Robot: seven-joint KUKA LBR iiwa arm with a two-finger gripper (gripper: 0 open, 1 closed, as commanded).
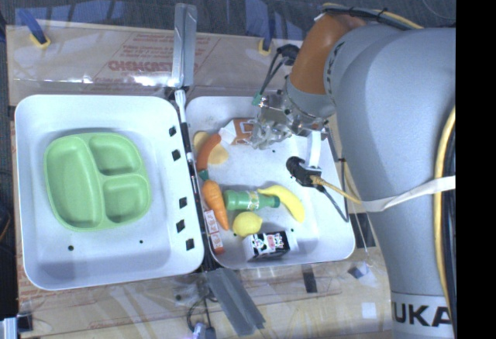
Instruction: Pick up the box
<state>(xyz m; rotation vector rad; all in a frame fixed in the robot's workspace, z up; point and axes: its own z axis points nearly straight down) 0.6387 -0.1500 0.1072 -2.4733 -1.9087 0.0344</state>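
While the grey arm with its orange band (314, 58) reaches in from the right of the camera view, its tool (270, 130) sits low over the far end of the right shallow white bin (335, 240), just beside a small orange and white carton box (242, 130) that lies flat near the bin's far wall. Whether the tool is released or clenched I cannot tell, since the metal parts blur together at that spot, and no object can be made out between them. The box lies partly under the tool's left edge; contact cannot be judged. Nearer the camera in the same bin lie a green plastic bottle (249, 200) on its side, a yellow toy banana (287, 202) touching the bottle's right end, a yellow toy lemon (247, 223) just below the bottle, and a small black and white carton (270, 244) close to the near wall. Along the bin's left wall rest an orange toy carrot (216, 204), a second orange-red piece (208, 150) further back, and a pale yellow wedge (218, 155) beside it. A black cable end (301, 171) hangs over the bin's right side. The left shallow white bin (46, 268) holds a light green divided plastic tray (96, 180), lying flat. Both bins stand side by side on the counter (93, 58), which is covered by a clear sheet.
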